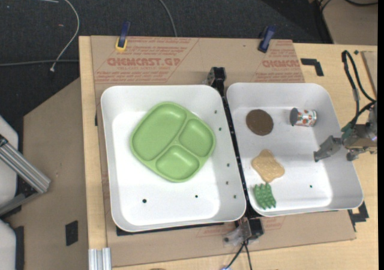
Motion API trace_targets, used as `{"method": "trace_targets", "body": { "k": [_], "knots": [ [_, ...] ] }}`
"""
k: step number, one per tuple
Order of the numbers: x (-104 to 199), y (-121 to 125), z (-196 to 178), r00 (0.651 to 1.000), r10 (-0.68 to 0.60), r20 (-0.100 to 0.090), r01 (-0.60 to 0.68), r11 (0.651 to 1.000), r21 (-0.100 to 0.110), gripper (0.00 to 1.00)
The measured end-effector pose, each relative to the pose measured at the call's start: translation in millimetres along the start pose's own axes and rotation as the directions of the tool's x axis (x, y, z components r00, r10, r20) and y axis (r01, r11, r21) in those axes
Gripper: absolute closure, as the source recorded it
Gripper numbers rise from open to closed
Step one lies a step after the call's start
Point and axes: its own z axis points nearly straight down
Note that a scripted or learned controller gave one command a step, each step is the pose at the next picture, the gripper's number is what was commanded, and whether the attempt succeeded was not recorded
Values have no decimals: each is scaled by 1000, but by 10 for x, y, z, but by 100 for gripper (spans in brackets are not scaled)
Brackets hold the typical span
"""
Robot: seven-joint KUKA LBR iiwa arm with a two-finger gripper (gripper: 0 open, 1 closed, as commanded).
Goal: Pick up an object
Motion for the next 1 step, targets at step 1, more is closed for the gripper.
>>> {"method": "trace_targets", "body": {
  "k": [1],
  "knots": [
    [7,34,-67,1000,-5,4,5,1000,-13,0]
  ]
}}
